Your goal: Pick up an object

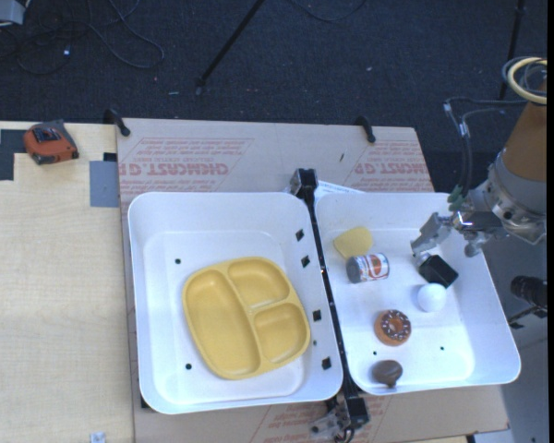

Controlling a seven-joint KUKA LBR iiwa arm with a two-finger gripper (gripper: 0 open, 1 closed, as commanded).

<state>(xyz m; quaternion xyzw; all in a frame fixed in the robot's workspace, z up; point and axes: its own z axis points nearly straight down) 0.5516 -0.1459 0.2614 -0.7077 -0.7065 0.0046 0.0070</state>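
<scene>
The right bin [499, 340] holds a yellow sponge [353, 241], a can [367, 268] on its side, a black block [438, 270], a white ball [431, 297], a doughnut [392, 327], and possibly a brown stone [386, 372].

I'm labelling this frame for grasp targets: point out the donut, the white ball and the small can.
donut [393, 327], camera view, on its frosted ring.
white ball [431, 297], camera view, on its middle.
small can [368, 268], camera view, on its side label.
</scene>
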